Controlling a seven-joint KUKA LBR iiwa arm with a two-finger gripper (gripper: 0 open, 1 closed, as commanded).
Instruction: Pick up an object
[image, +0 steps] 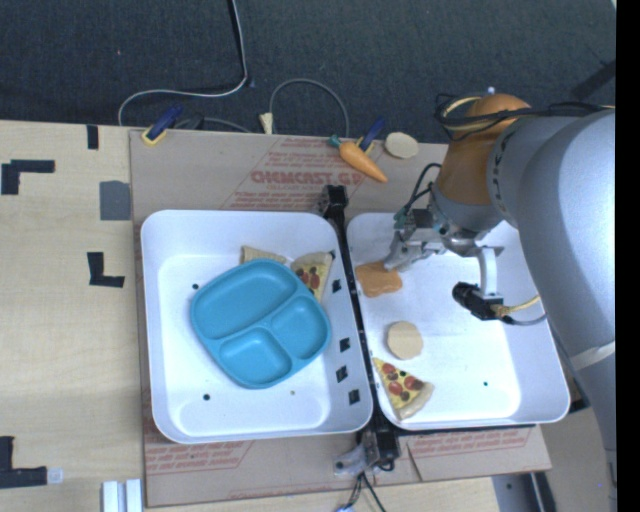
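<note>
Though closest to the camera, likely awkward to pinch: pizza slice (402, 386), flat on the floor of the right bin (545, 405), near its front-left corner. Just beyond, round biscuit (404, 340), also flat and apart from its neighbours. Across the divider, in the left bin (160, 235), blue tray (260, 322), lying over part of a second pizza slice (313, 271) and so hiding some of it. Farther back in the right bin, brown bun (378, 280), close to the left wall and thicker than the rest, hence probably the chosen target. Gripper (405, 248) just above and behind the bun, perhaps touching its far edge; open or closed, cannot tell from this angle. Not visibly holding anything, so pick judged not yet made. Farthest, outside the bins on the cardboard (200, 170): carrot (360, 160) and a pale round piece (401, 146), probably no part of this try
</note>
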